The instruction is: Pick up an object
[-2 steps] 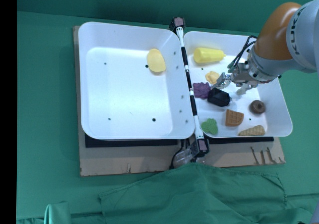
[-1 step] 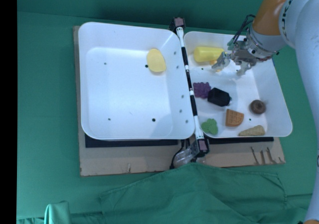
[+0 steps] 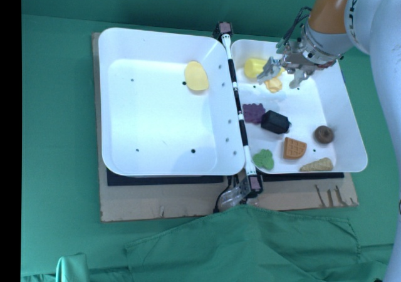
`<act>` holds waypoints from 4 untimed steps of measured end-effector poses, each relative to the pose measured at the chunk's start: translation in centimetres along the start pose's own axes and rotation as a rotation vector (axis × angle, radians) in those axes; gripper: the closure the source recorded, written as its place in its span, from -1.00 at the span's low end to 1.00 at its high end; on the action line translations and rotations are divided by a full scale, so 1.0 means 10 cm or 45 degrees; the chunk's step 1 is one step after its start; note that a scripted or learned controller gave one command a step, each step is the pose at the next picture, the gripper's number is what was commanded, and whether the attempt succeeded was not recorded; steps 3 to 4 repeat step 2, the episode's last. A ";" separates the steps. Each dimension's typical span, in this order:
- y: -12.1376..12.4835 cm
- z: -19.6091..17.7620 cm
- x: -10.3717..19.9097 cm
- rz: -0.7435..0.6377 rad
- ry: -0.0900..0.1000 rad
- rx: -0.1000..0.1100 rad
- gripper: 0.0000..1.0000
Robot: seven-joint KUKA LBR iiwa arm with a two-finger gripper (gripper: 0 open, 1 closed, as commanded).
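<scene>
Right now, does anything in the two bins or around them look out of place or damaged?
The yellow piece lies alone in the left bin, while the other toys lie in the right bin. The cardboard under the bins has a frayed front edge near its right corner.

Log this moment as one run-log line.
arm: over right bin | hand: open, above small orange piece | grasp: none | left bin: yellow piece

Small orange-yellow piece [image 3: 274, 84] — lying flat near the right bin's [image 3: 351, 118] far edge, beside a yellow lump [image 3: 253, 67].
</scene>
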State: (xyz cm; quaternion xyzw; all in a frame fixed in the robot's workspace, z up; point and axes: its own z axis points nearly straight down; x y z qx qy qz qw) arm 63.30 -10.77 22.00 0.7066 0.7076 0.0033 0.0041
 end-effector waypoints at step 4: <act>0.24 0.21 -0.03 0.006 -0.003 0.004 1.00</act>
